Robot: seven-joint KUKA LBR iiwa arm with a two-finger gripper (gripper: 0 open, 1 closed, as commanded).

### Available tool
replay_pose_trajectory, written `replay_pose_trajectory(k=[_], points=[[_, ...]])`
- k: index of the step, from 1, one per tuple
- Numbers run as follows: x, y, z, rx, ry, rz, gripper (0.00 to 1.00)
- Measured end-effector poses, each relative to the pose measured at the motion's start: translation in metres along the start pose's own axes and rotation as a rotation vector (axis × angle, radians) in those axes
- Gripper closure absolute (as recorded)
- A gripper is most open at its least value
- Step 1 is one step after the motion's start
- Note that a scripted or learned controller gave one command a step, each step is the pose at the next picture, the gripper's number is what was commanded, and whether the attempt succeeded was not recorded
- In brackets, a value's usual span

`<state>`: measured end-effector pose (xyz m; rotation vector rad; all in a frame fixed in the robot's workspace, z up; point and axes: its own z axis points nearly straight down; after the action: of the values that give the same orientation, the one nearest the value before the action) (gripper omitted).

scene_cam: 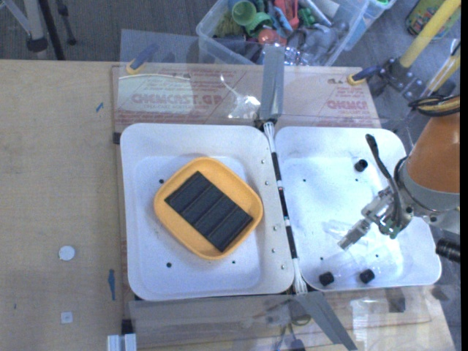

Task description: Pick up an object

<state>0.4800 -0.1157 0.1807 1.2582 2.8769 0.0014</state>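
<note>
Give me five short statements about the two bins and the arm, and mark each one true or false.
1. The yellow tray lies in the left bin. True.
2. The yellow tray carries a dark ribbed insert on top. True.
3. The gripper is over the left bin. False: it is over the right bin.
4. The right bin holds a large yellow object. False: it holds a few small black pieces, such as one near the bottom edge.
5. A clear box of mixed colourful items stands beyond the bins. True.
</note>
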Motion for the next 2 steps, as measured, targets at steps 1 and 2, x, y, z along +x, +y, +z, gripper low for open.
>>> replay_pose_trajectory(k=[1,2], points=[[-0.033,0.076,-0.085,-0.001,-0.002,-0.085,0.00],[0.011,0.145,-0.074,-0.004,-0.004,-0.270,0.00]])
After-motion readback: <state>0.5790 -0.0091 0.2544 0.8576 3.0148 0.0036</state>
